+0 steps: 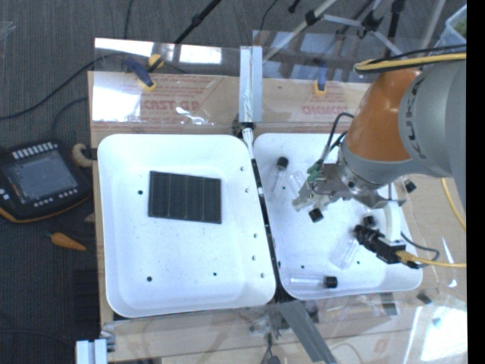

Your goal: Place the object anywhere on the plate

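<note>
Arm: mine, grey, entering from the right, bent downward | Wrist: orange band (383,120) above it, tilted toward lower left | Gripper (314,197): low, pointing down-left; finger state not discernible at this angle.

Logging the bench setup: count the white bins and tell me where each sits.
2. The left bin holds the dark plate; the right bin sits right beside it, under the arm.
</note>
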### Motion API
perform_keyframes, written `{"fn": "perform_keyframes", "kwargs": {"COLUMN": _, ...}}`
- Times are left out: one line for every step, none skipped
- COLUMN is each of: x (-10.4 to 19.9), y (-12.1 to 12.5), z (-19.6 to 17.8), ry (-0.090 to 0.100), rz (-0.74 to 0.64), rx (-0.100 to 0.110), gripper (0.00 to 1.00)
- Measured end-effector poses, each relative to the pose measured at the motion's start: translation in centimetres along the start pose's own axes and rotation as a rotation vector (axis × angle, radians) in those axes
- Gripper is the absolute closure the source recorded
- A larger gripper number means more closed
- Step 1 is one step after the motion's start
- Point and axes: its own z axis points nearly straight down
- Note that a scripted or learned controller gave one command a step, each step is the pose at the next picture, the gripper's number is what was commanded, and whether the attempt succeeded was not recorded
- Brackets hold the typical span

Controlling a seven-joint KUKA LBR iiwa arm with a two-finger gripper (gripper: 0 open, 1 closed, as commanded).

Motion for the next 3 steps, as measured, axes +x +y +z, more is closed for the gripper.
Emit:
{"fn": "perform_keyframes", "kwargs": {"x": 8.7, "y": -3.6, "z": -4.6, "ry": -0.002, "rz": 0.290, "rx": 0.001, "gripper": 1.00}}
{"fn": "perform_keyframes", "kwargs": {"x": 15.5, "y": -4.9, "z": -5.0, "ry": -0.003, "rz": 0.184, "rx": 0.001, "gripper": 1.00}}
{"fn": "perform_keyframes", "kwargs": {"x": 24.5, "y": -4.7, "z": -2.2, "ry": -0.004, "rz": 0.242, "rx": 0.003, "gripper": 1.00}}
